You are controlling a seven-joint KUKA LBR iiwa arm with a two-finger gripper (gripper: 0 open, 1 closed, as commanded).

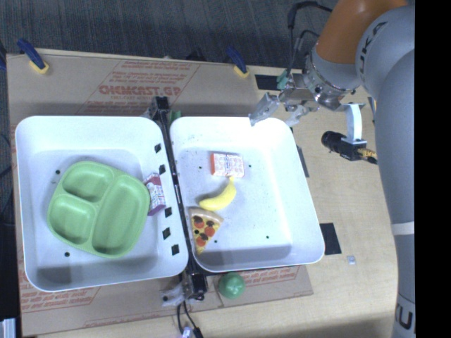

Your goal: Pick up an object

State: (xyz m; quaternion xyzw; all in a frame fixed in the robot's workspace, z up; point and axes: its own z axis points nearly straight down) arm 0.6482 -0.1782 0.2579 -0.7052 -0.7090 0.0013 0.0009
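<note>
Yellow plastic banana lies mid right white bin; claw hovers above that bin's far rim, state I cannot tell; approach step; next, descend onto banana.

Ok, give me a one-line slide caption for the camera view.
Arm's gripper poised over right bin's far rim; banana, pizza slice and carton inside.

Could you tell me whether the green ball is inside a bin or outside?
Outside. The green ball rests on the cardboard just past the near rim of the right bin.
</note>
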